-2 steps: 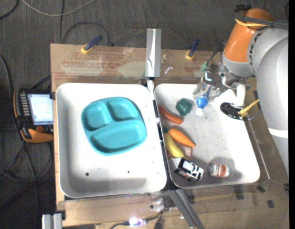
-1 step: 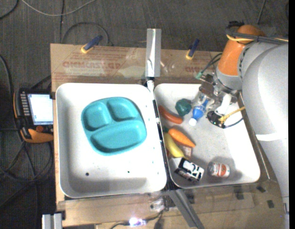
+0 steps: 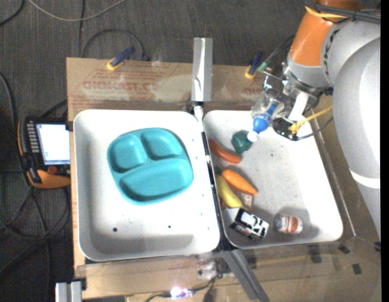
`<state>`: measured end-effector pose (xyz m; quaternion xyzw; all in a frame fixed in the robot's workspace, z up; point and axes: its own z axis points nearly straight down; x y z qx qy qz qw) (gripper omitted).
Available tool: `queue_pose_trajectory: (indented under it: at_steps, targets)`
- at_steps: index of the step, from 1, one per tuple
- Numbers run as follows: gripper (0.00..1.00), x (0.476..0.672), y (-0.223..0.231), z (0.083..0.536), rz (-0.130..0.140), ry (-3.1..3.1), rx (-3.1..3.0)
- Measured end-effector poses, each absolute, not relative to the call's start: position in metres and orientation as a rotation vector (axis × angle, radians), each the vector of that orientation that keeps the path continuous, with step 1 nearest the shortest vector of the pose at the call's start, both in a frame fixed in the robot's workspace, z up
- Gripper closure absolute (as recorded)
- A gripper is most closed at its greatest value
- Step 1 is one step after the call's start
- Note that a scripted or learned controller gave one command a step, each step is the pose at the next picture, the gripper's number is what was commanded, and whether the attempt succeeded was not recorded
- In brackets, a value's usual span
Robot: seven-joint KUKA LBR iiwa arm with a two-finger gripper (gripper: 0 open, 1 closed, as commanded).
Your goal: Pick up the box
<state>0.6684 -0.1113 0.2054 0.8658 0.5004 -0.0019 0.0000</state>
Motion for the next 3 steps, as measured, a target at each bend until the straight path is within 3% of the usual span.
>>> queue_pose_trajectory:
  at_steps: [1,2,3]
  targets:
    - [1.0,0.636,-0.104,0.127,-0.002,1.373,2.821]
    - [1.0,0.667,-0.048,0.182,-0.01,0.889,3.011]
    - [1.0,0.646,-0.066,0.182,-0.013,0.796,3.037]
